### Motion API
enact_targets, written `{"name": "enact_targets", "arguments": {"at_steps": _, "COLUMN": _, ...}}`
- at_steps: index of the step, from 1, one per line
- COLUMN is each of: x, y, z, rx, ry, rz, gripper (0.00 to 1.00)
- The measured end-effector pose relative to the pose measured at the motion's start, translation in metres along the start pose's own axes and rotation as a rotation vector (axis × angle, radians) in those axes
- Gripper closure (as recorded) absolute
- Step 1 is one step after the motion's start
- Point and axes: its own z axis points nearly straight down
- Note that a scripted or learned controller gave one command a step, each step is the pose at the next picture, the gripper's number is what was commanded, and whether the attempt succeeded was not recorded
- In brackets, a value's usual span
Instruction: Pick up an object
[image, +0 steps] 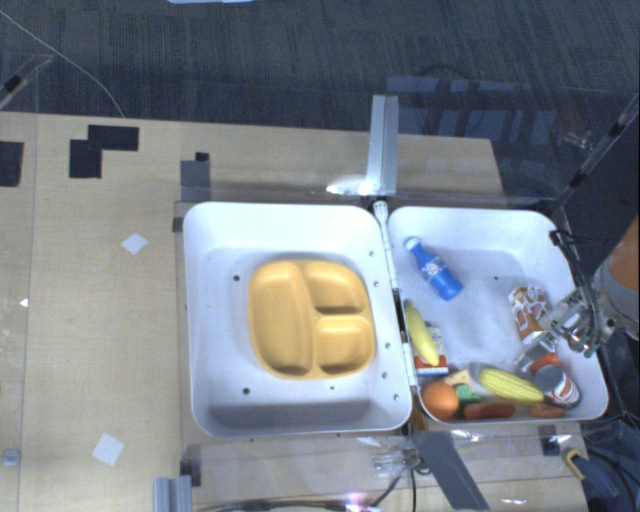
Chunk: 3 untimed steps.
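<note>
The right bin (470, 214) holds several small items. A blue bottle (433, 268) lies near its back left. A yellow banana (423, 337) rests along the left wall. At the front lie an orange (439, 400), a corn cob (511, 382), a brown sausage (487, 409) and a can (553, 384). A red and white packet (527, 308) lies near the right wall. My gripper (568, 330) hangs low over the bin's right side, just right of the packet and above the can. Nothing is visibly held in it.
The left bin (280, 216) contains a yellow divided tray (310, 317). A metal post (382, 145) stands behind the seam between the bins. The grey arm (622, 275) comes in at the right edge. Wooden bench (90, 330) extends to the left.
</note>
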Motion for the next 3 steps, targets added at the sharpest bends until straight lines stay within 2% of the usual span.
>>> {"name": "enact_targets", "arguments": {"at_steps": 1, "x": -0.005, "y": 0.004, "z": 0.035, "rx": -0.018, "ry": -0.024, "rz": 0.399, "gripper": 0.00}}
{"name": "enact_targets", "arguments": {"at_steps": 2, "x": -0.005, "y": 0.005, "z": -0.002, "rx": 0.001, "ry": 0.001, "rz": 0.579, "gripper": 0.00}}
{"name": "enact_targets", "arguments": {"at_steps": 3, "x": -0.015, "y": 0.056, "z": 0.038, "rx": -0.024, "ry": -0.019, "rz": 1.126, "gripper": 0.00}}
